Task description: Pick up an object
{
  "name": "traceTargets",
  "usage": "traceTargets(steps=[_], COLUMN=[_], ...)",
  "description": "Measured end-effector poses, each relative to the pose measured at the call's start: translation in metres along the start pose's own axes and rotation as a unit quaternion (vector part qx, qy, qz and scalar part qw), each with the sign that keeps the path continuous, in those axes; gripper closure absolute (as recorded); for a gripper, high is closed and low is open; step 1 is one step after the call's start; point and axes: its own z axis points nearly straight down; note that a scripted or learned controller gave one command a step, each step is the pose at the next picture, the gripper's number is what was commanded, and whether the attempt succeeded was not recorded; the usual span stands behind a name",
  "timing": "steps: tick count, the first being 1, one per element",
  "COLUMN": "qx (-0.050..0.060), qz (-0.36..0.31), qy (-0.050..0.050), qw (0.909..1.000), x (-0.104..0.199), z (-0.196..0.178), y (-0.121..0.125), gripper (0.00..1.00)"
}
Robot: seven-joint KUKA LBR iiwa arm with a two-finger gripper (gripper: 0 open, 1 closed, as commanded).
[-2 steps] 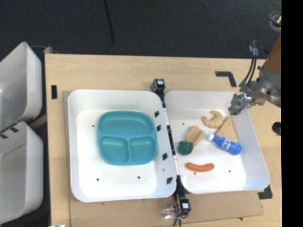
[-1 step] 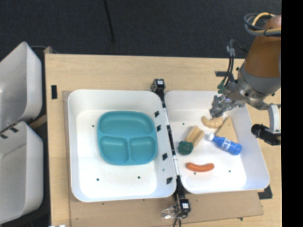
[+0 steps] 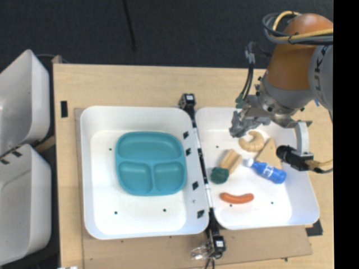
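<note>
From my station I see two shallow white bins side by side on the wooden bench (image 3: 140,86). The left bin (image 3: 95,217) holds one thing: a teal divided plate (image 3: 150,162) with three compartments, lying flat near its middle.

The right bin (image 3: 297,209) holds the small items. A croissant-shaped pastry (image 3: 254,143) lies toward the bin's 12 o'clock side. Touching it at about its 4 o'clock is a tan wedge (image 3: 270,151). A blue and white bottle (image 3: 267,171) lies on its side just below that wedge. At the bin's 9 o'clock side sits a tan cylinder (image 3: 230,161), tilted, and a dark green round piece (image 3: 219,175) rests at its 7 o'clock end, touching it. A red sausage (image 3: 237,197) lies alone toward the bin's 6 o'clock side, apart from the rest.

The arm (image 3: 291,66) comes in from 3 o'clock, its orange band over the bin's upper edge. The gripper (image 3: 241,126) hangs over the right bin's upper part. The pastry lies just beside it, at roughly its 4 o'clock; the tan cylinder is near at its 6 o'clock; the sausage is well apart, farther down at 6 o'clock. I cannot tell whether the pincer is apart or together, and I see nothing between its tips.
</note>
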Motion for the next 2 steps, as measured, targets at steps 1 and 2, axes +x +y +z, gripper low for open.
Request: traceTargets(steps=[1, 2], qx=[0.001, 0.001], qz=[-0.001, -0.001], qy=[0.0, 0.0], qw=[1.0, 1.0], x=[0.049, 0.107], z=[0.009, 0.02], y=[0.007, -0.003], gripper=[1.0, 1.0])
